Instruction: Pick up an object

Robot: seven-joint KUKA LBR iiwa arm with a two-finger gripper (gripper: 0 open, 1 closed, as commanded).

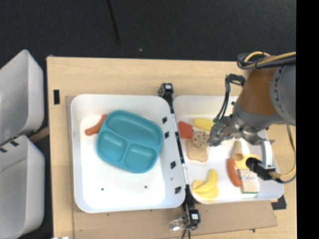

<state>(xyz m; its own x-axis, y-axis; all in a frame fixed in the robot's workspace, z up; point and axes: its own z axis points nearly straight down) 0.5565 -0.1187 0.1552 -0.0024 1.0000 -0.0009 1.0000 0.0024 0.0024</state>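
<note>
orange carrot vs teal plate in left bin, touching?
Touching. The camera view shows the orange carrot lying at the upper-left rim of the teal plate, its right end meeting the rim with no white bin floor between them.

Two bins sit side by side on the surface point(60, 133). The left bin point(84, 193) holds a divided plate point(129, 141), with a carrot point(94, 127) at its left edge. In the right bin point(199, 101), the claw point(215, 136) hangs over a cracker point(199, 147); a banana point(208, 184) lies near the front wall, a sausage point(233, 172) to its right.
</note>
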